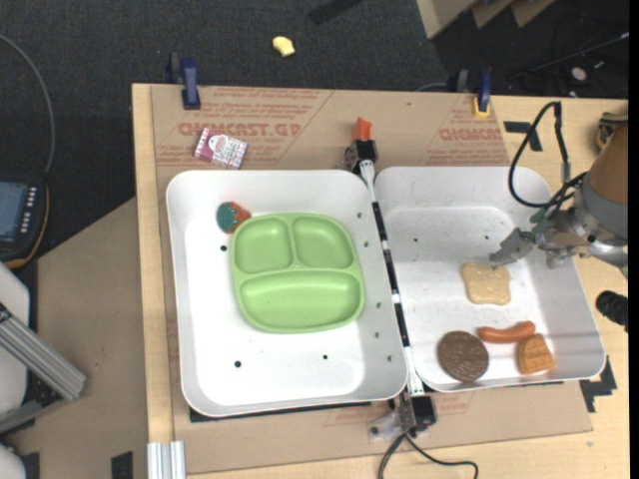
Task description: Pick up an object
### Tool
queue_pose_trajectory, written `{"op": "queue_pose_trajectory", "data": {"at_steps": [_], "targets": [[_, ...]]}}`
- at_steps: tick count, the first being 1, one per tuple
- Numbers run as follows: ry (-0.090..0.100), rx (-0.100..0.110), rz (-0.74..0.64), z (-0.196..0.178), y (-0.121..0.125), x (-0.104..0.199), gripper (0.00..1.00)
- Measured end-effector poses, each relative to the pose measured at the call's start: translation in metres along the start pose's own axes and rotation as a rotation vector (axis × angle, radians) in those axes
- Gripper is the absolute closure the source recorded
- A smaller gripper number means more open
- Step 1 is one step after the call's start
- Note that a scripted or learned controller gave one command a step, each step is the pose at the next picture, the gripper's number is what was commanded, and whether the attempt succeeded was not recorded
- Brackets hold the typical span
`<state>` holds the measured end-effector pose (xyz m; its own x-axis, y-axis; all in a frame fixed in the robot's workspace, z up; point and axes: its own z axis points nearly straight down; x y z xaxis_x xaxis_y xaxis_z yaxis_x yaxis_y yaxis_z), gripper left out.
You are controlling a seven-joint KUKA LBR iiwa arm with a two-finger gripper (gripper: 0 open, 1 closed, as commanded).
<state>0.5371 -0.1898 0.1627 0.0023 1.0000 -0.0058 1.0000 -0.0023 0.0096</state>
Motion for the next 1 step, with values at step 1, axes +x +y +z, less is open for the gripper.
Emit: {"op": "queue_pose_trajectory", "data": {"at_steps": [1], "targets": [[0.004, 0.007, -0.005, 0.0795, 0.0101, 0.0422, 0.00]]}}
